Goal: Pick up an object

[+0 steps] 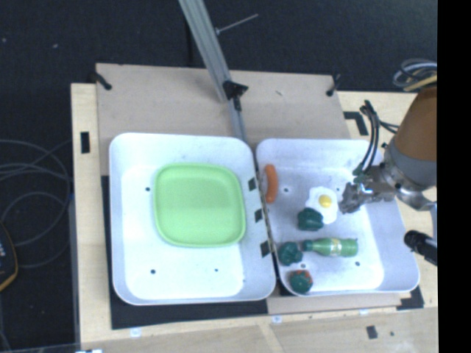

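Observation:
The right bin [368, 271] holds several small toys. An orange sausage [270, 182] lies by its left wall. A white fried egg with a yellow yolk [323, 201] sits near the middle, with a dark green vegetable [310, 218] just below it. A green bottle [331, 247] lies on its side lower down, a dark green piece [288, 253] at its left end. A red and green toy [299, 279] rests at the front edge. My gripper [349, 199] hangs low just right of the egg, reaching in from the right.
The left bin [132, 271] bears a light green square plate [199, 204]. A grey metal pole [206, 39] slants up from between the bins at the back. Black cables [372, 134] loop beside the arm at the right.

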Controlling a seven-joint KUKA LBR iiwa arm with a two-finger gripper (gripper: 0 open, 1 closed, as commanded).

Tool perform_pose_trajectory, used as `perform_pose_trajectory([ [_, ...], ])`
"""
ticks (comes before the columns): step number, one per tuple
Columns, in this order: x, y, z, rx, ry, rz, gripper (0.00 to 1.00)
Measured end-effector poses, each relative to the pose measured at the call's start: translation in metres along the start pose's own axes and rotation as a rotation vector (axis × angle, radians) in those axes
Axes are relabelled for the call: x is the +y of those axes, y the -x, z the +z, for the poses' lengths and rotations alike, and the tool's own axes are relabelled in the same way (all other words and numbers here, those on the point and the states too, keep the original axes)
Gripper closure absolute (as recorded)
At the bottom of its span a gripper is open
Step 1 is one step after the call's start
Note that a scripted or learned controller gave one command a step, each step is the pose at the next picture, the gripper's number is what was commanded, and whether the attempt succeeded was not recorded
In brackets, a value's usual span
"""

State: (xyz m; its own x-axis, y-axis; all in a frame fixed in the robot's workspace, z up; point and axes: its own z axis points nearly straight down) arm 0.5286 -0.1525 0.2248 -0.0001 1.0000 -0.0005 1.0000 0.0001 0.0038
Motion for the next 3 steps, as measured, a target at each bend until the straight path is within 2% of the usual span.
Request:
perform_pose_trajectory([
  [3,-0.004,-0.148,0.014,0.002,-0.003,-0.004,1.0],
])
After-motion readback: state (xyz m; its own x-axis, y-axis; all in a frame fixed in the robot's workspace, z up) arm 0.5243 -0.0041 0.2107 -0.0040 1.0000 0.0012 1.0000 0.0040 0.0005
